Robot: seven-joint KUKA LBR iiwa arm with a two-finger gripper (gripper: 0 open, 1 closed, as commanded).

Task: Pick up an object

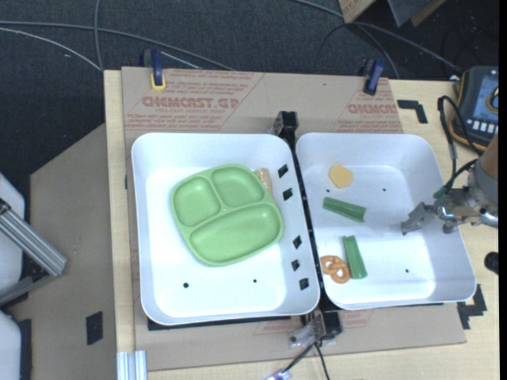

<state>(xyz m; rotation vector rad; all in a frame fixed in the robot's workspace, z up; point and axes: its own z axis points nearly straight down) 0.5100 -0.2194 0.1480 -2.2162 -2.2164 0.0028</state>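
Smooth green 3-compartment plate (228,214), glossy L bin (150,236).

Bright, even overhead light washes the white bins (364,295) nearly featureless. Shadows are soft and short. Focus is slightly soft, dimmer toward 12 o'clock.

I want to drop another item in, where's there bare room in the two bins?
Left bin: a bare strip along the front, below the green plate. Right bin: bare floor between the green sticks and the gripper. Crowded near the pretzel by the divider.
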